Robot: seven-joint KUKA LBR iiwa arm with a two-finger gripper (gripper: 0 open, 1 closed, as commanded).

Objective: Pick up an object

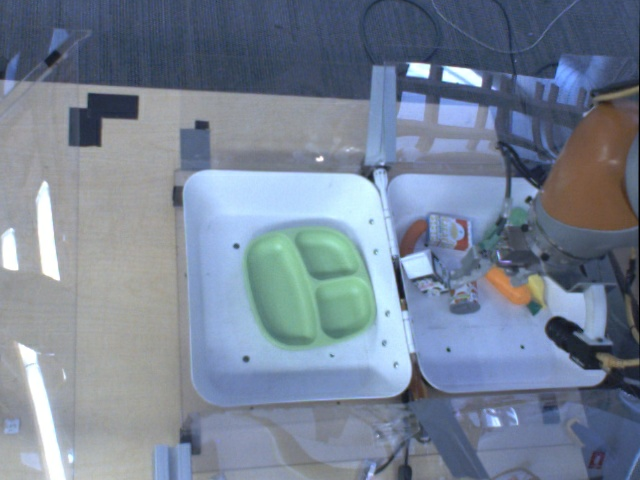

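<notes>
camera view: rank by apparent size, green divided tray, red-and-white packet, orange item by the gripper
1. Green divided tray, by far the largest, in the left bin.
2. Red-and-white packet.
3. Orange item, though the arm partly hides it, so its rank against the packet is unsure.

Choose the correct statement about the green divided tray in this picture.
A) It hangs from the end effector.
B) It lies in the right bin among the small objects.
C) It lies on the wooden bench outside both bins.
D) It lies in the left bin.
D: the green divided tray rests flat in the middle of the left bin, apart from the small objects in the right bin.
</notes>
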